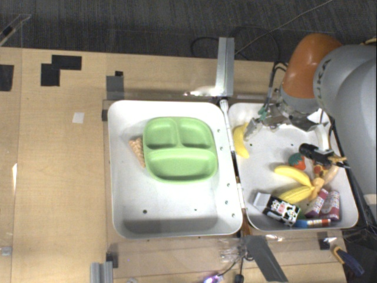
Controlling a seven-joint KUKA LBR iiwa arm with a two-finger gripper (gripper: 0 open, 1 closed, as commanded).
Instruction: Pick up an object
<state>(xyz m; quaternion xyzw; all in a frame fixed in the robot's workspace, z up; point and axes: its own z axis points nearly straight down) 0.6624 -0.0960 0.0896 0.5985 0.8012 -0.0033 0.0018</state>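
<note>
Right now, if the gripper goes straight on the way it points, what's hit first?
Likely the banana by the right bin's left wall; the gripper points down-left at it. Depth is unclear, so it may meet the bin floor first.

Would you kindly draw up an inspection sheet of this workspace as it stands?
Surface: wooden bench bearing the left bin and the right bin, side by side.
Job's things: the right bin holds a single banana by its left wall, a banana bunch, a black patterned box and a red marker. The left bin holds a green divided plate lying over a tan item.
Clutter: nothing seen outside the bins.
Grippers: pincer hovers over the right bin's far end, close to the single banana; nothing visibly held.
Cables: black cable on the floor beyond the bench.
Surroundings: dark floor; metal post behind the bins.
</note>
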